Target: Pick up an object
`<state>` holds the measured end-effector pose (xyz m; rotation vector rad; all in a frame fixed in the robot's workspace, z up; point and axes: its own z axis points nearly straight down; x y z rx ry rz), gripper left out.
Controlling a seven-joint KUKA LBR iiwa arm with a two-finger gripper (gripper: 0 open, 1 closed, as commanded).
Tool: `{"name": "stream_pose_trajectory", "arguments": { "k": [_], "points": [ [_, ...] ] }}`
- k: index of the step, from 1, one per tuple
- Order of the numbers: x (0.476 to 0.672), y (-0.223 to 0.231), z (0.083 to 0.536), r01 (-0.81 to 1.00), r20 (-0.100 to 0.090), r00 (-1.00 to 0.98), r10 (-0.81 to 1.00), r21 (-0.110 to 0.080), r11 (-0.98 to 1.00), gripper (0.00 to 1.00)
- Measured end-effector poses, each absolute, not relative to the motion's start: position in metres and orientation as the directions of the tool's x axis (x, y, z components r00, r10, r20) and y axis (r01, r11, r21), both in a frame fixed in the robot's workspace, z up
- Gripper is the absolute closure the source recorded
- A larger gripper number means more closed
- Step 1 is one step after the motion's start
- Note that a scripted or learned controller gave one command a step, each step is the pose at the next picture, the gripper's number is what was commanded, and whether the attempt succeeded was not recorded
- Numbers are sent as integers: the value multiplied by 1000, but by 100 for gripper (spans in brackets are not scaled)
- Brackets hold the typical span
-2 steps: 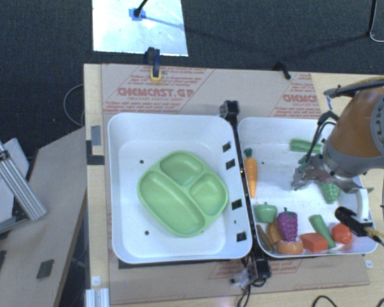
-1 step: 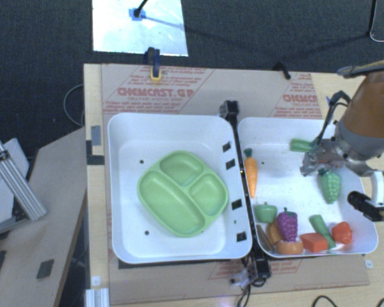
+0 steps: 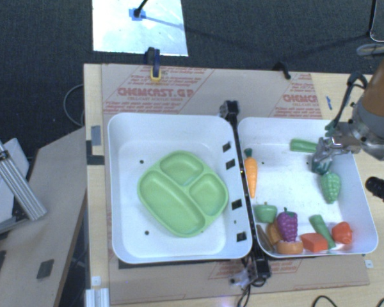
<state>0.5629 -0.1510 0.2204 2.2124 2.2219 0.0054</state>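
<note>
Gripper (image 3: 322, 161), state unclear, just above green corn (image 3: 331, 186), long axis upright in view, slightly tilted.

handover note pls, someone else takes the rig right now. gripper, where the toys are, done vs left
Gripper: down in the right bin, near its far right side; can't tell from this view whether it has anything.
Closest toys: green vegetable to its left, green bumpy piece just below it.
Others in that bin: carrot by the left wall; purple grapes, green pepper and red and orange pieces piled along the near edge.
Left bin: green divided plate.
Done: nothing visibly lifted.
Left: secure one toy and raise it.
</note>
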Motion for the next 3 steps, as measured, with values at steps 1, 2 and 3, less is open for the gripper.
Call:
{"name": "stream_pose_trajectory", "arguments": {
  "k": [1,2,3],
  "points": [
    [564,-151,225,1000,-1,-4,1000,3,4,100],
    [587,-106,216,1000,0,-9,1000,4,9,100],
    [603,-57,228,1000,1,-10,1000,3,10,100]
  ]
}}
